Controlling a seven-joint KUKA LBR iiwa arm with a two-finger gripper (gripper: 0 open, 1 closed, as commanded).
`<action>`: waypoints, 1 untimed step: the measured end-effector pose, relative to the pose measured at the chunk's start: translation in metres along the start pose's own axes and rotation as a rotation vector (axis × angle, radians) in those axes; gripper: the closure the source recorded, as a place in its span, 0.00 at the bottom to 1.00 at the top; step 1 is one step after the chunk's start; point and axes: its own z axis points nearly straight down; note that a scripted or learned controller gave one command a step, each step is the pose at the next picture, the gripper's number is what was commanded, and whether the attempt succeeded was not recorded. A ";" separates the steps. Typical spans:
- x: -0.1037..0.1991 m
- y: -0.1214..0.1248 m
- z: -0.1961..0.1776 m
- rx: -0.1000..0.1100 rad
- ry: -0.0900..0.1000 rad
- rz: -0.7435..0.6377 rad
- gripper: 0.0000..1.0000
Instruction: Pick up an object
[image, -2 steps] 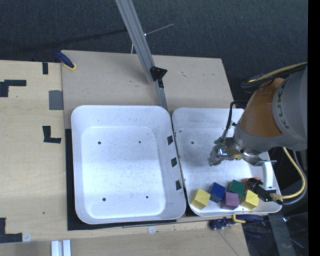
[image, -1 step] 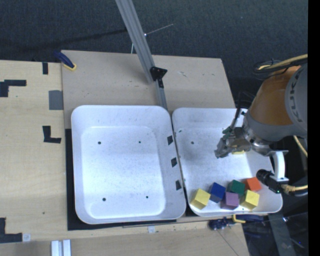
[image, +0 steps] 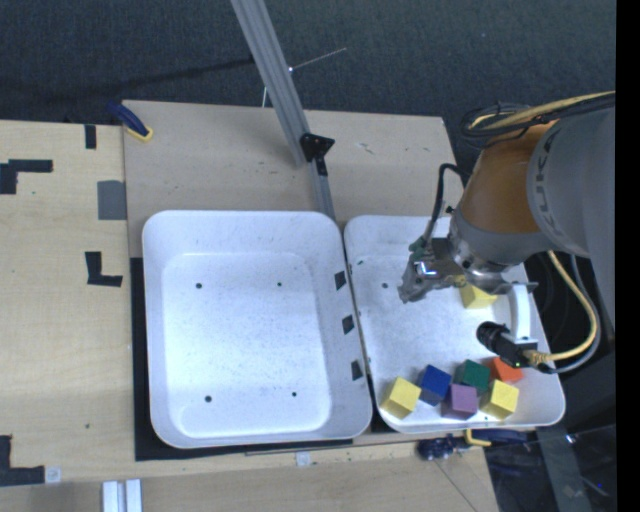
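Yellow block (image: 478, 296) partly hidden under the wrist; orange block (image: 507, 371) half behind the black fitting (image: 497, 341).

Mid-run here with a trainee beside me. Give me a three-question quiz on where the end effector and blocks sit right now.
1. True or false: the end effector is above the right bin.
2. Which block sits at the left end of the cluster by the right bin's near edge? A) yellow B) green C) orange
3. Fill in: the blue block sits between a yellow block and a ____ one.

Key: 1 true; 2 A; 3 purple.
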 end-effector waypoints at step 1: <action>0.056 0.031 -0.006 -0.001 0.001 -0.002 1.00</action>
